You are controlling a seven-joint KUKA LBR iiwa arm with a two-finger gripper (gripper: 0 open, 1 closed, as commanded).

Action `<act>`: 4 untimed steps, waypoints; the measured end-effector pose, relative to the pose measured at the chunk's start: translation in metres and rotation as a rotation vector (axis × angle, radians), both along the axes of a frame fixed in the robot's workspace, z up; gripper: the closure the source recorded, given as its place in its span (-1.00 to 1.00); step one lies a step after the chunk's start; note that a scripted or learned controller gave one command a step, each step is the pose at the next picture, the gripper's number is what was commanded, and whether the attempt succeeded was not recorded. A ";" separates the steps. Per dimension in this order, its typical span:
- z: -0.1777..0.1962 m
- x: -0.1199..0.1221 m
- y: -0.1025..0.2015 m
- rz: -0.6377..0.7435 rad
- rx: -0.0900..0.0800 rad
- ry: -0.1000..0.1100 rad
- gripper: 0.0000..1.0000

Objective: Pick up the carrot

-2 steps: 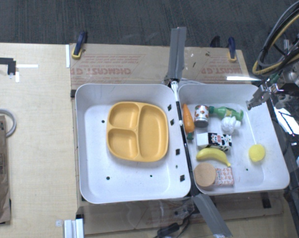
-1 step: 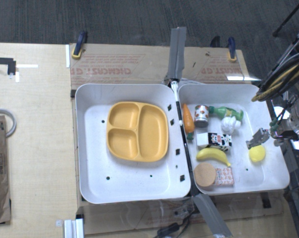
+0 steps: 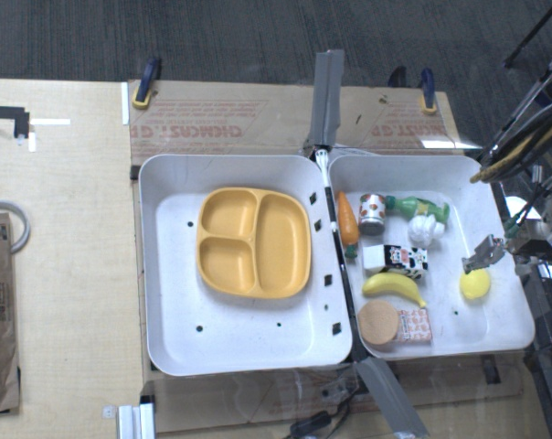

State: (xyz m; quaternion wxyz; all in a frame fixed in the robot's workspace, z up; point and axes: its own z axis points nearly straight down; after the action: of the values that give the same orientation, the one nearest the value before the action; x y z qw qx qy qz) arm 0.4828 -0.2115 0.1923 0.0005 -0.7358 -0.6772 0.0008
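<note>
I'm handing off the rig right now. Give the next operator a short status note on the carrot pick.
Gripper: at the right side of the right bin, just above the lemon, holding nothing; finger state unclear.
Carrot: lying along the right bin's left wall, beside the can, above the banana.
Done: nothing yet; the carrot lies untouched.
Left: cross the bin to the carrot, grasp it, lift it.

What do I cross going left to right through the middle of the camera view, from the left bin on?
Yellow divided plate → carrot → small can → lemon → gripper.
</note>
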 end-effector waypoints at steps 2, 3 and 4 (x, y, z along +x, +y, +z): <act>0.008 0.000 0.000 -0.001 -0.001 0.001 -1.00; -0.101 -0.003 -0.001 0.115 0.009 -0.002 -1.00; -0.101 0.064 -0.005 0.330 0.007 -0.003 -1.00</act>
State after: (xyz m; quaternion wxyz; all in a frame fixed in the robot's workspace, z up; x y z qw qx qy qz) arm 0.5467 -0.2163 0.0915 0.0017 -0.6147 -0.7887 -0.0025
